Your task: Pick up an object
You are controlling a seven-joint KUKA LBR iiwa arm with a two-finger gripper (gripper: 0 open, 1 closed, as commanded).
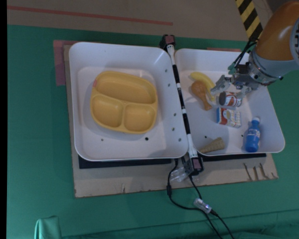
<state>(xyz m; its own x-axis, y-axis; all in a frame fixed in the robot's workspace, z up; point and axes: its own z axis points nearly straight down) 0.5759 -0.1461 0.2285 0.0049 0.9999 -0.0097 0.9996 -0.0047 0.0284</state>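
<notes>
We see the arm (284, 34) reaching from the right, its gripper (229, 91) low over a small can (229, 100). Finger state: we cannot tell. Bare floor lies along the right bin (275, 128)'s near wall.

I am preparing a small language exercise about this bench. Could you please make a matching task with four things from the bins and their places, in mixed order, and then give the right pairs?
Things:
1. yellow divided plate
2. blue bottle
3. ice cream cone
4. banana

Places:
A. right bin, upper part, next to the chicken drumstick
B. right bin, near the front wall, beside the divider
C. middle of the left bin
D. right bin, front right corner

Pairs: 1-C, 2-D, 3-B, 4-A
</notes>
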